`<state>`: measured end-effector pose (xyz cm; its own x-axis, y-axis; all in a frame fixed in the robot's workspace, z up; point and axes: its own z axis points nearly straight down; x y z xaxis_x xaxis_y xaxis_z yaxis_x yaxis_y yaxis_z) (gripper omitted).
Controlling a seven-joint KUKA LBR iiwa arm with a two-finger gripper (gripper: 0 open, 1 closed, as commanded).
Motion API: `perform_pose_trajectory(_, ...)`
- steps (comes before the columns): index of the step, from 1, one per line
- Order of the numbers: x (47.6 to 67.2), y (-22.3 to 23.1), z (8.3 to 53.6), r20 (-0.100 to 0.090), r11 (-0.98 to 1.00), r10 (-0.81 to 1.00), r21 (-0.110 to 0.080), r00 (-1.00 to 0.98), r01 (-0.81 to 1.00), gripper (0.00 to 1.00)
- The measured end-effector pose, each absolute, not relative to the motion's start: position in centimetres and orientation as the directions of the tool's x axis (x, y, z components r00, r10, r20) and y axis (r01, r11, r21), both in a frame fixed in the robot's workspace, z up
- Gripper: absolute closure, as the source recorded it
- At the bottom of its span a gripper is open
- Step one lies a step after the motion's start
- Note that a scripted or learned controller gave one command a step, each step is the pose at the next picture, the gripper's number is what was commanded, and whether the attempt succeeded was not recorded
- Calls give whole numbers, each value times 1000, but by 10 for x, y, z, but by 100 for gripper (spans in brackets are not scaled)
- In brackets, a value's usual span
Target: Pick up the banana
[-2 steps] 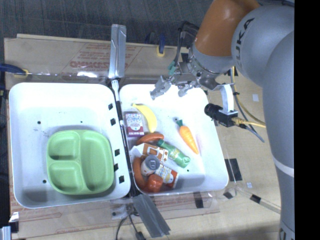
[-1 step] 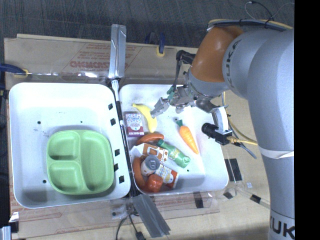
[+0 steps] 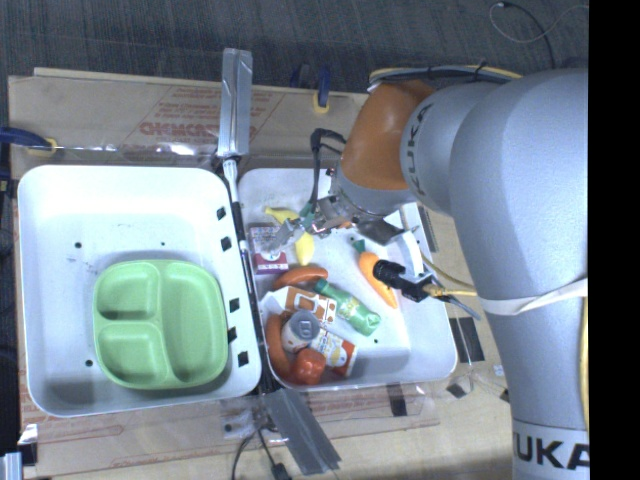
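Arm: we see one grey arm (image 3: 500,188) reaching in from the right. It covers the right bin's far right corner, and its orange band (image 3: 375,153) sits above the bin's far edge.
Bins: we count two shallow white bins side by side on the brown bench (image 3: 150,108), touching along their inner rims.
Left bin: the left bin (image 3: 110,208) holds one thing only, and the rest of its floor is bare white.
Plate: one green plate (image 3: 160,323) with three compartments lies flat toward the near side of the left bin, and we see nothing in any compartment.
Right bin: the right bin (image 3: 425,340) is crowded. Most things are heaped in its left and near parts, several of them overlapping.
Near heap: we make out one orange printed packet (image 3: 335,350), one round grey-topped thing (image 3: 298,330) resting on the heap and one red round fruit (image 3: 308,368) by the near rim.
Bottle: one green bottle (image 3: 350,310) lies on its side, slanting across the middle of the right bin.
Carrot: one orange carrot (image 3: 377,278) lies to the right of the bottle, apart from the heap.
Dark red packet: one dark red packet (image 3: 268,250) lies against the left wall.
Gripper: the gripper (image 3: 318,216) is low in the far part of the right bin. We cannot tell whether it is spread or closed.
Banana: one yellow banana (image 3: 281,214) lies in the far left part of the right bin, just beside the gripper on its left. We cannot tell whether they touch.
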<state>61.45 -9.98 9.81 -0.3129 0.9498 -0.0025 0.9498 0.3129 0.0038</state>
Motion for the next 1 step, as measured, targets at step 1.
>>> perform_pose_trajectory(1,643,-124,98,-6,526,850,9,-526,850,0)
